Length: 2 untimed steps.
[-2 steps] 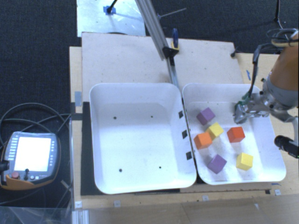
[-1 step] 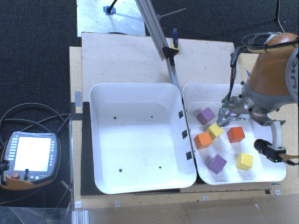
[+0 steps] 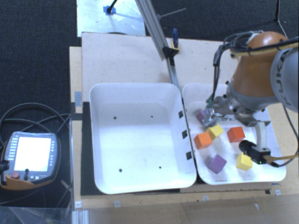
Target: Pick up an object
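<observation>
1. Camera view puts your likely targets in the right bin (image 3: 275, 174): a yellow cube (image 3: 216, 131) touching an orange cube (image 3: 202, 140), a purple block (image 3: 201, 117) just beyond them by the bin's left wall, a red-orange cube (image 3: 236, 134) to the right, then a purple cube (image 3: 217, 163) and a second yellow cube (image 3: 244, 162) nearer you.
2. Your gripper (image 3: 211, 117) hangs low over the purple block and yellow cube; you cannot tell from here whether the jaws are spread or pressed together, and nothing visibly sits between them.
3. Expect trouble from crowding: the touching cubes could be nudged apart or wedged rather than gripped, and the bin wall nearby leaves little room to close.
4. Watch the cables around the wrist; they could snag on a descent.
5. Left bin (image 3: 135, 139) sits beside it on the table (image 3: 126, 59).
6. Beyond the table lies dark carpet, with a teach pendant (image 3: 30, 160) at the left.
</observation>
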### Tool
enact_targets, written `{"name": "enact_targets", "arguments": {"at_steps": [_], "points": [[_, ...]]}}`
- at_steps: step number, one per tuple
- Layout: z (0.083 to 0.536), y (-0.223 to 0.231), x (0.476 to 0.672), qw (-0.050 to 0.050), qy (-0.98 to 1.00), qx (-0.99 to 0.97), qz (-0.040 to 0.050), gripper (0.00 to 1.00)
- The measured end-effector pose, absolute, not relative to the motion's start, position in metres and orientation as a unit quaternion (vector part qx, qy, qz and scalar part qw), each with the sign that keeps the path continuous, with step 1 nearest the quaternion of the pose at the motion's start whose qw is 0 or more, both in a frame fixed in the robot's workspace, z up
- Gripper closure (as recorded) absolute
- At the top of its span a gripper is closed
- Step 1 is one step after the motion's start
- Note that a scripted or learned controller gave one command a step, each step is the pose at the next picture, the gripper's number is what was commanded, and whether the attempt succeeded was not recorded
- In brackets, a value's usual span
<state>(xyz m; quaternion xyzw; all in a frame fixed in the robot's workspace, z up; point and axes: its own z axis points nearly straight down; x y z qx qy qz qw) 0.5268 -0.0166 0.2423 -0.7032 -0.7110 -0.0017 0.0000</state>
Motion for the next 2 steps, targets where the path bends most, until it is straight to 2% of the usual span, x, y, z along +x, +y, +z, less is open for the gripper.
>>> {"name": "enact_targets", "arguments": {"at_steps": [2], "points": [[0.23, 0.098, 0.498, 0.001, -0.712, -0.703, -0.0011, 1.0]]}}
